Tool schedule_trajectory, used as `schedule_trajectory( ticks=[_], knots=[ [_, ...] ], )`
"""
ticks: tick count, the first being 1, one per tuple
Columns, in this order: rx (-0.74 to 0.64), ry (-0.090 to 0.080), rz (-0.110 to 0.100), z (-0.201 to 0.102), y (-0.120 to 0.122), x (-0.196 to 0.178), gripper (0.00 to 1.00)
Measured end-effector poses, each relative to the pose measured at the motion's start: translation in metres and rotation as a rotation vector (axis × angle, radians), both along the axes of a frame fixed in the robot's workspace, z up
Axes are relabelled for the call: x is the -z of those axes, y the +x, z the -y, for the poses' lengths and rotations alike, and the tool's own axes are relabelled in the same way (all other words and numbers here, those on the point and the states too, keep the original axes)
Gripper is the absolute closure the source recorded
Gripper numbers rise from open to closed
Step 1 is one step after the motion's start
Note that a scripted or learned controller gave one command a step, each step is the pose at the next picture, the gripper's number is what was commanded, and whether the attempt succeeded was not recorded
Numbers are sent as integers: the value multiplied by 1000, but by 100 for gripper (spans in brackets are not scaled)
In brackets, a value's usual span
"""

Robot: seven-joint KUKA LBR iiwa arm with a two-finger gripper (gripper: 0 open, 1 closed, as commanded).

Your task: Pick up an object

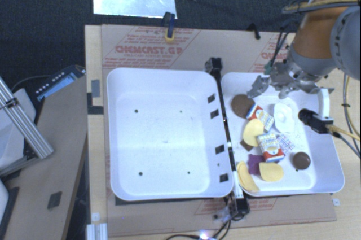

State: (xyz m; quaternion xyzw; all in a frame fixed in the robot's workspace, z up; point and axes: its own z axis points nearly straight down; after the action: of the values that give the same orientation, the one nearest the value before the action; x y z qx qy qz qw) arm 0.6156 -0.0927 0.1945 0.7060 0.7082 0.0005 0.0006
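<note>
With the pincer (260,86) above the right bin (330,174), finger state impossible to tell, you should lower it squarely over the brown disc (242,104) lying just below, apart from the yellow pieces (253,131), before closing.
</note>
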Motion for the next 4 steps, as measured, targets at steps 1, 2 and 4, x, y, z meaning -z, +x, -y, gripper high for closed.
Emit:
schedule_trajectory(
  ticks=[1, 2, 4],
  knots=[
    [5, 0, -5, 40, -36, 50, 0],
    [4, 4, -12, 23, -128, 92, 0],
    [-8, 1, 8, -32, -86, 6, 100]
  ],
)
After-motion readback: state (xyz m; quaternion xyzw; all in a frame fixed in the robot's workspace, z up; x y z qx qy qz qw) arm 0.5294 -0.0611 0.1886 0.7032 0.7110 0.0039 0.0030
